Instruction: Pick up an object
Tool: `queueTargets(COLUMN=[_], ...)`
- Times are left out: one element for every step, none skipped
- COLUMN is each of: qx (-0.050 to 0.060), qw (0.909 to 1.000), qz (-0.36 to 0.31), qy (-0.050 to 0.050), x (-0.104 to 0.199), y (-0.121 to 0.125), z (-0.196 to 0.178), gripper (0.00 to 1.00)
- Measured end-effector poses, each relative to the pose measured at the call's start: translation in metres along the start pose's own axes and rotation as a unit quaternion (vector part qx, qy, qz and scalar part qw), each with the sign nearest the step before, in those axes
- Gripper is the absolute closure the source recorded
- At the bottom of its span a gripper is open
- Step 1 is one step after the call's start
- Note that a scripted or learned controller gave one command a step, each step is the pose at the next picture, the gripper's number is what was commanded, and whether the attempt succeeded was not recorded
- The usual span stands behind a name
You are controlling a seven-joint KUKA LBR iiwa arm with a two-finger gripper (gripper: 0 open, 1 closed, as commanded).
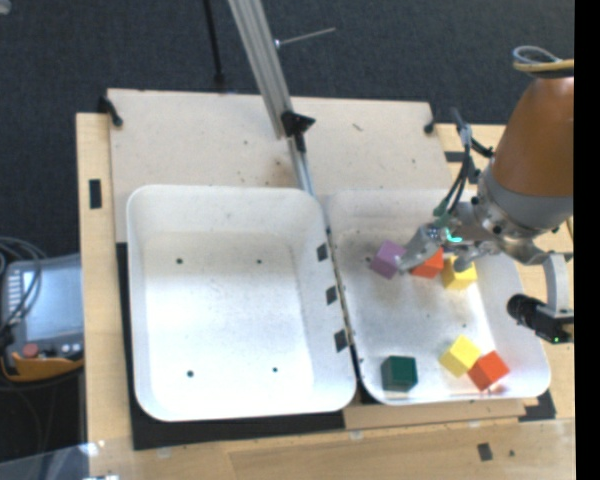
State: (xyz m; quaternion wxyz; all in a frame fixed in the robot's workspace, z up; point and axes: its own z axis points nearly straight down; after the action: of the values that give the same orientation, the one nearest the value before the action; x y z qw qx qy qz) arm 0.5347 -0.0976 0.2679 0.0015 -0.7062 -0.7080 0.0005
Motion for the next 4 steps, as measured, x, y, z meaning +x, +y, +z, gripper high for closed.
queueTargets(qx=[-0.002,0.000,0.001,0.001], qw=[1.0000,1.0000,1.0000,1.0000], qz=[0.001,0.003,0.002,0.002], qy=[0.000,-0.001,-0.002,-0.001], x=[-0.001,0.000,-0.009,-0.016], y=[0.001,0.004,0.000,0.000], z=[-0.002,0.041,0.087,0.149], gripper=[0.00,0.00,0.00,0.00])
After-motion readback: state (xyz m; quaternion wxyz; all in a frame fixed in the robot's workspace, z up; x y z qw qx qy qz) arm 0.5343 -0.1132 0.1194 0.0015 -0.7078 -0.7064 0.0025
